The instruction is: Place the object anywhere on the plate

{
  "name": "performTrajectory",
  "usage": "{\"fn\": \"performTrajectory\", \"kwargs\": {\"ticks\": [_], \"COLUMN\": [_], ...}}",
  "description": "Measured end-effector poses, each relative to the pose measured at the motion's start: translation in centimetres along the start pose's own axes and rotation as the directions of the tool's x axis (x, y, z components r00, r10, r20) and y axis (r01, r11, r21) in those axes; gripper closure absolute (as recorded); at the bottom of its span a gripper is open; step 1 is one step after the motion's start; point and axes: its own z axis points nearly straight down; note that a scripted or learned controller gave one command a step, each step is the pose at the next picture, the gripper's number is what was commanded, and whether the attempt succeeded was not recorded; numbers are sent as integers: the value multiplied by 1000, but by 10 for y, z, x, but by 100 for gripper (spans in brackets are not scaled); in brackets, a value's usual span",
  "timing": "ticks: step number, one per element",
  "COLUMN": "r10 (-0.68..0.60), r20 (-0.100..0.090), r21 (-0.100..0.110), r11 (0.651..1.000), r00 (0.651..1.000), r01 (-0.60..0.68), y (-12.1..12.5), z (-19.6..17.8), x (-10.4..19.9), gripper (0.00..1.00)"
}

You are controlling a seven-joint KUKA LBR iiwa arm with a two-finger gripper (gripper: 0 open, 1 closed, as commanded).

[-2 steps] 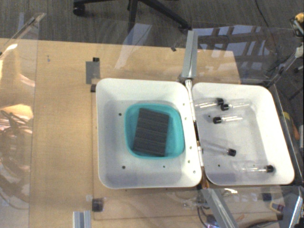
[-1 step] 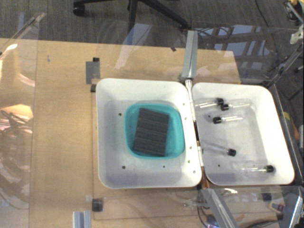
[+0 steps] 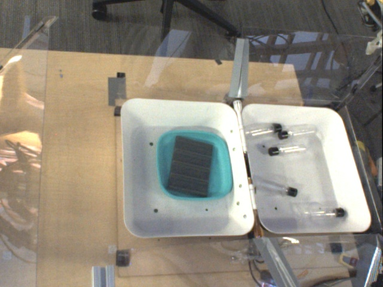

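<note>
A teal plate [image 3: 222, 173] rests in the left white bin [image 3: 137, 178]. A dark grey ribbed rectangular block [image 3: 191, 165] lies on the plate, tilted slightly. In the right white bin [image 3: 350, 160] lie several clear tubes with black caps: one [image 3: 266, 130] near the back left, one [image 3: 287, 150] just below it, one [image 3: 278, 188] toward the middle and one [image 3: 323, 210] near the front right corner.
A metal bar [image 3: 239, 70] runs back from the seam between the bins. Clear panels stand around the wooden bench [image 3: 66, 160]. An office chair base [image 3: 167, 2] sits on the floor at the back.
</note>
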Motion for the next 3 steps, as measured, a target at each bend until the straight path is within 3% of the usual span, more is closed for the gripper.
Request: {"fn": "performTrajectory", "kwargs": {"ticks": [1, 2, 3], "r10": [0, -5, 1], "r20": [3, 4, 3], "r21": [1, 0, 0], "r11": [1000, 1000, 1000], "r00": [1000, 1000, 1000], "r01": [0, 5, -1], "y": [-10, -6, -7], "z": [-1, 1, 0], "x": [-49, -27, -34], "gripper": [0, 0, 0]}}
